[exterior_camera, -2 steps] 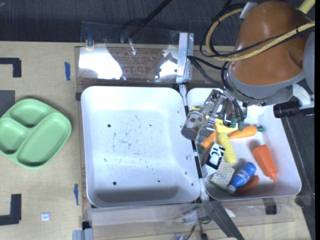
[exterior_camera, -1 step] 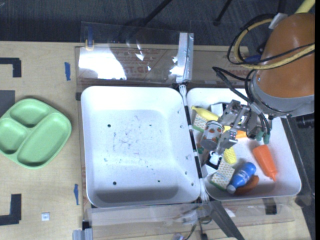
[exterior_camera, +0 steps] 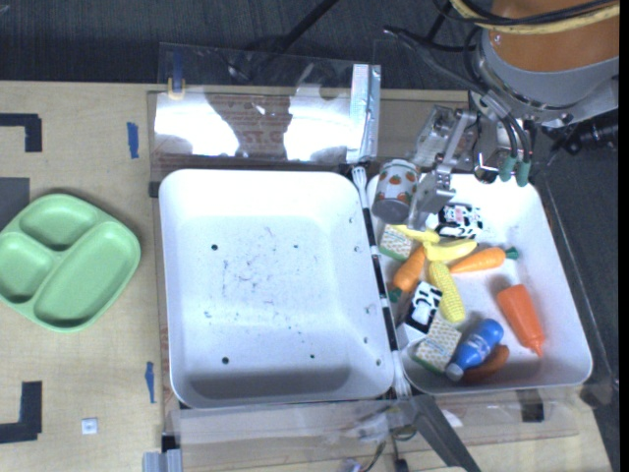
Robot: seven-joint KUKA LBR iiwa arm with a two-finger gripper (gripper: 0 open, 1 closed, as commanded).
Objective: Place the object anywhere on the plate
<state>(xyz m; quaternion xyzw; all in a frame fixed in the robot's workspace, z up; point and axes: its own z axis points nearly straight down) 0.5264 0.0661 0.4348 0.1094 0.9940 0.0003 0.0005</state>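
Green plate point(exterior_camera: 65, 260) left of bins, jaws point(exterior_camera: 432, 180) state unclear, no legible labels.

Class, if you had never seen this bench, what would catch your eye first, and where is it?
Most striking is the heap of bright toy food crowding the right bin, with the gripper over its far corner. Next comes the green divided plate alone on the bench at the far left.

— Lighting?
— Bright and even from overhead. Strong glare on the clear panel point(exterior_camera: 265, 116) behind the left bin point(exterior_camera: 197, 362).
— Sharpness?
— Slightly soft overall. The arm point(exterior_camera: 550, 28) at top right is blurred; shadows are faint.
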